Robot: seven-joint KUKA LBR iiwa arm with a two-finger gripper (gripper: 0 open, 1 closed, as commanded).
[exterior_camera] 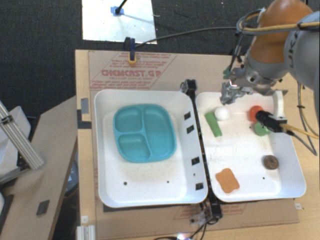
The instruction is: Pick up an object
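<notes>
Honestly, with the gripper (229,95) hanging just above the white ball (222,114) in the right bin (290,181), how far it is open I cannot tell, and that round ball could roll against the green stick (213,124).

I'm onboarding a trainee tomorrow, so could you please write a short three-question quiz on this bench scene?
1. True or false: the teal divided plate lies in the same bin as the orange piece.
2. Which thing lies nearest the gripper? A) the brown round piece B) the white ball C) the orange piece
3. Fill in: the green stick lies in the ____ bin of the camera view.

Key: 1 false, the plate is in the left bin and the orange piece in the right bin. 2 B. 3 right.
</notes>
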